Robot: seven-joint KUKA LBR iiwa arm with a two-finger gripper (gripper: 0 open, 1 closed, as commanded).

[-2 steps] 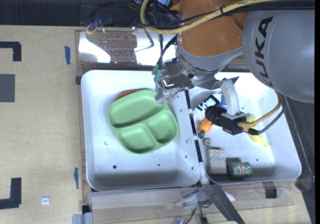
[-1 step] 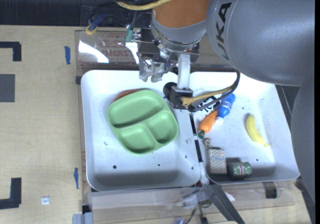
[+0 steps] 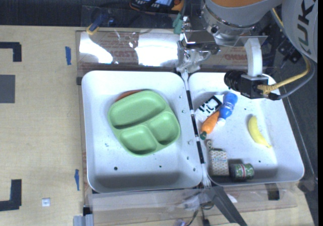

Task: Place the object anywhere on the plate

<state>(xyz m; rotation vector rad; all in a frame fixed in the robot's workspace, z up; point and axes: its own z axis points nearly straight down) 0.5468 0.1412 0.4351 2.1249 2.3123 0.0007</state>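
Judging task as not yet begun: green plate (image 3: pixel 145 121) in left bin (image 3: pixel 96 94) bare. Candidate objects, banana (image 3: pixel 259 131), blue bottle (image 3: pixel 227 105), carrot (image 3: pixel 210 122), lying in right bin (image 3: pixel 287 119). Pincer (image 3: pixel 187 61) above divider, opening impossible to tell, nothing seen held.

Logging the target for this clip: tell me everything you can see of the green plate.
The plate is pale green, looks like matte plastic, roughly square with rounded corners. Raised ridges split it into three compartments: one large along the upper left, two smaller toward the lower right. It lies face up in the left bin, turned at an angle to the bin's walls, about the middle of the floor. Nothing lies in its compartments. An orange-red edge of something peeks out from under its upper left rim; what it is cannot be told.
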